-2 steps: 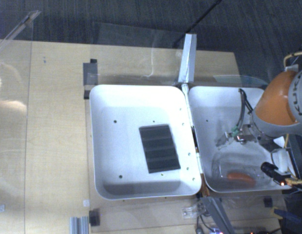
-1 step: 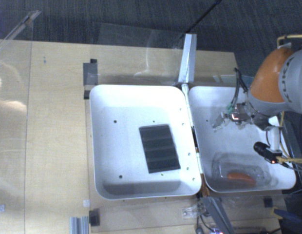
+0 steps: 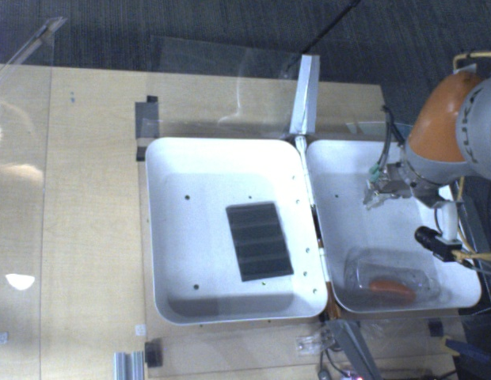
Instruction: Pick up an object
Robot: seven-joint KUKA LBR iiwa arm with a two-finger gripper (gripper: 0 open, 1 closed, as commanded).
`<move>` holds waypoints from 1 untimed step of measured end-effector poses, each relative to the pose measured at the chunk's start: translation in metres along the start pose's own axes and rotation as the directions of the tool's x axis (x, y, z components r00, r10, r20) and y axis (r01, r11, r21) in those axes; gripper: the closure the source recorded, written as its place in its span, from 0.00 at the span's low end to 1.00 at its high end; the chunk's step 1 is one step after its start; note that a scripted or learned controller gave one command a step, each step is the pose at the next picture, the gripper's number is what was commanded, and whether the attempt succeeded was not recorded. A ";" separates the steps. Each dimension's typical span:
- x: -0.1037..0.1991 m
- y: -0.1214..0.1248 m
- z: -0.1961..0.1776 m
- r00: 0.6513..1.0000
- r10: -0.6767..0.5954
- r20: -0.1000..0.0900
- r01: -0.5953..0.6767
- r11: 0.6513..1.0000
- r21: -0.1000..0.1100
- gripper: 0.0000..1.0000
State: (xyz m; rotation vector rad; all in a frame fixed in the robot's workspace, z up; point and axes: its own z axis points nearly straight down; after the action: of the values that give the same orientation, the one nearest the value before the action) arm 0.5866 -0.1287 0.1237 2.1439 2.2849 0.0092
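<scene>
The gripper (image 3: 382, 190) is hovering over the right bin (image 3: 340, 165); I cannot tell its state. It is sitting well away from the clear jar (image 3: 390, 279), risking closing on nothing

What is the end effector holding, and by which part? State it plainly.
Cannot be told. The end effector hangs over the right bin, apart from the clear container near that bin's front edge. Nothing shows between its tips.

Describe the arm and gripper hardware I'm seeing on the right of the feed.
The arm is grey with a rounded orange band above the wrist. The gripper is small, metallic grey. A black cable runs beside it; black and white fittings hang below.
</scene>
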 end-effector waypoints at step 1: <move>0.008 -0.015 0.032 0.999 -0.045 0.001 0.045 0.999 -0.005 1.00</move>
State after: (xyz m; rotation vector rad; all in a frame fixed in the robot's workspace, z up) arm 0.5710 -0.1214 0.0913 2.0891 2.3293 0.0137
